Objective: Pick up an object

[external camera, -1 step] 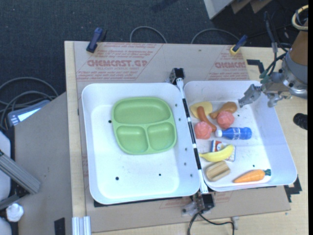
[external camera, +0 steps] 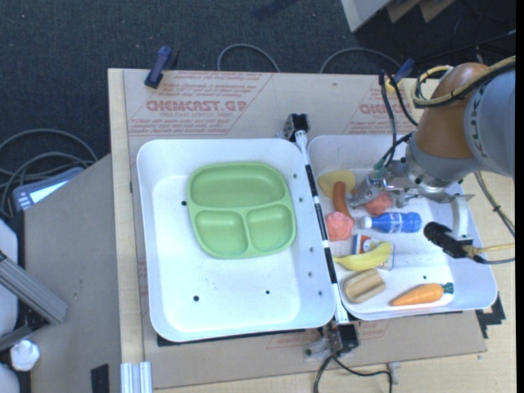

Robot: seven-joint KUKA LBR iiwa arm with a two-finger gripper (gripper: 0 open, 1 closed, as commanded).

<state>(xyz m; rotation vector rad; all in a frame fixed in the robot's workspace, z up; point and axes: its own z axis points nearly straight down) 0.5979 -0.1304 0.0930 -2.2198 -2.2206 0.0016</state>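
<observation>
My gripper [external camera: 368,192] hangs low over the back of the right bin [external camera: 348,143], below the grey arm with its orange band [external camera: 455,97]. It is just above a small red-and-white item [external camera: 378,203], and I cannot see whether it touches that item. To its left lie a reddish sausage [external camera: 339,196] and a yellow piece [external camera: 336,179]. A blue bottle [external camera: 395,222] lies on its side just in front of the gripper. A pink-red item [external camera: 339,224] sits by the bin's left wall.
Toward the front of the right bin lie a banana [external camera: 365,259], a bread roll [external camera: 364,285] and a carrot [external camera: 418,295]. The left bin [external camera: 149,170] holds a green divided plate [external camera: 241,208]. A raised divider separates the bins.
</observation>
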